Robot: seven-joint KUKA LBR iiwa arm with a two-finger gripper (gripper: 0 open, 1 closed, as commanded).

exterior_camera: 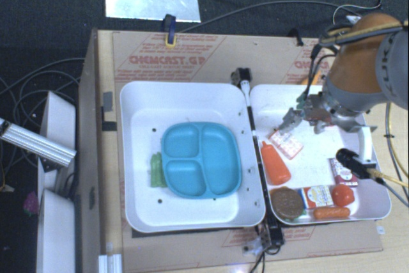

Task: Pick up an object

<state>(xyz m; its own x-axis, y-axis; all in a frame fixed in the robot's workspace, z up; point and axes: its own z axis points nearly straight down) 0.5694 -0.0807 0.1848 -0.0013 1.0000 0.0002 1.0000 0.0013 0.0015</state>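
Underneath all, a brown printed board (192, 54) on the bench. On it, side by side and touching along a shared edge, two shallow white bins: left bin (137, 99) and right bin (271, 102).

Reaching in from the right over the right bin's far half, the grey arm (364, 67) with its orange band.

Filling most of the left bin's floor, a blue divided plate (201, 160), flat, three compartments up. Just beside its left edge, a small green piece (156, 171), lying lengthwise along the plate.

Low over the right bin near its left wall, the gripper (291, 123), pointing down and left. Spread or closed: cannot tell from here.

Just below the gripper tip, a red-and-white checked packet (285, 144), flat on the bin floor. Next to that packet's near corner, an orange bottle (275, 164) on its side against the left wall.

Along the near wall, in a row: a brown disc (288, 202), a small white carton (317, 195), a red tomato (344, 195), an orange sausage-shaped piece (331, 213) in front.
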